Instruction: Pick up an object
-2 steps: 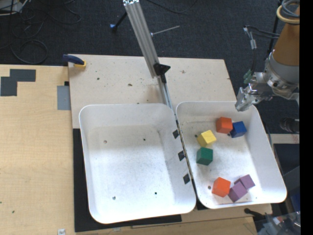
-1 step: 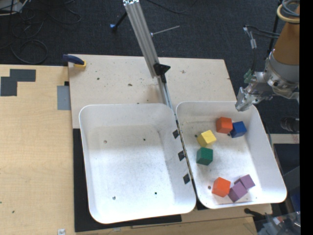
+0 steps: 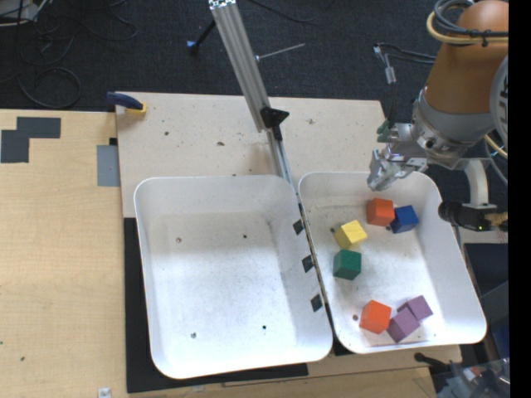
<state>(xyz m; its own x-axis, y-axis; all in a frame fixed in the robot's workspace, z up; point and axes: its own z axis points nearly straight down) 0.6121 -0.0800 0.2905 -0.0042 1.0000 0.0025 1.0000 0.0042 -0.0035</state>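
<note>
Blocks sit scattered in the right bin (image 3: 448,255), the orange block (image 3: 381,211) nearest the gripper (image 3: 387,175), which hangs above it holding nothing, so the approach seems in hand and next calls for a straight descent over that block.

Blocks (image 3: 365,255) in right bin (image 3: 452,247)
</note>
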